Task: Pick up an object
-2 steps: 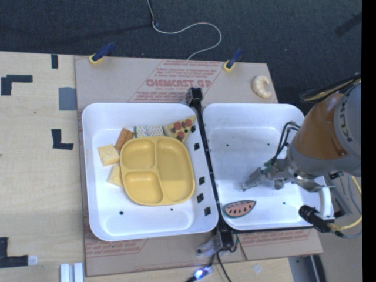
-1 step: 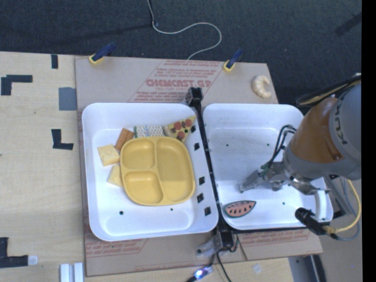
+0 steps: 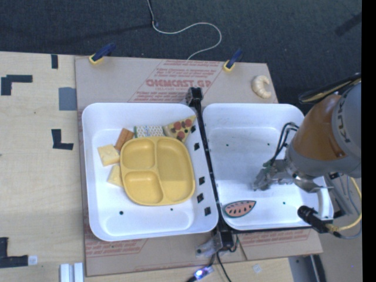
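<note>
Starting at the left, the left bin (image 3: 94,175) is sitting crowded: a yellow divided plate (image 3: 157,170) is lying flat across its middle, covering much of the floor. Pale cracker-like squares (image 3: 109,155) are poking out from beside its left edge, one partly tucked under it, and a brown piece (image 3: 123,138) is leaning in just above them. Along the plate's top edge a speckled strip (image 3: 148,131) and a pizza slice (image 3: 182,127) are lying against the bin's far wall, pushed there, I'd judge, because the plate is taking up the room.

Moving across the black divider, the right bin (image 3: 247,119) is looking far sparser. A watermelon slice (image 3: 239,208) is lying flat near the front wall, well exposed and the likeliest thing to pick here. The gripper (image 3: 262,181) is hanging low over the bin floor, up and to the right of the slice, apart from it; whether its fingers are apart or together I cannot tell, and nothing is showing between them. The arm (image 3: 320,137) is reaching in from the right. Outside, beyond the bin's far corner, a pale bun-like piece (image 3: 262,86) is resting on the cardboard.
</note>
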`<state>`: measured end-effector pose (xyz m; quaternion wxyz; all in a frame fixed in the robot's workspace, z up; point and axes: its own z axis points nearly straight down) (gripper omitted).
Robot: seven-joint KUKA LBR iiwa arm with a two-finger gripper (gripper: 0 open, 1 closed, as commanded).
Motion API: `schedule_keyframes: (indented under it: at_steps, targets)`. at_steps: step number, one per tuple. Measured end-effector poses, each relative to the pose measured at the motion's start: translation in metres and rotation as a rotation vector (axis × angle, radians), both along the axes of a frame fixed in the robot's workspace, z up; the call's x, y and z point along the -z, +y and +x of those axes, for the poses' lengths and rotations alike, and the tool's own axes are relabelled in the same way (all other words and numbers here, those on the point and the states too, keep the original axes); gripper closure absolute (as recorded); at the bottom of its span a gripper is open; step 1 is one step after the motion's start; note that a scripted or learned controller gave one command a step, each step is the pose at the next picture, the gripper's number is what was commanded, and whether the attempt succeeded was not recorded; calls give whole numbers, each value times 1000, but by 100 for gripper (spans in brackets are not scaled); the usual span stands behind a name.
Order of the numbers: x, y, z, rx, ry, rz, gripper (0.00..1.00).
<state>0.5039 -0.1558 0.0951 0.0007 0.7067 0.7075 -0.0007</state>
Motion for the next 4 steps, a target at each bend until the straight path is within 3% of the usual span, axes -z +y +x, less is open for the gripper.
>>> schedule_keyframes:
  at_steps: [3, 4]
  targets:
    - [-131, -2, 14, -1, -1, 1, 100]
    - [-140, 35, 52, -4, 0, 2, 100]
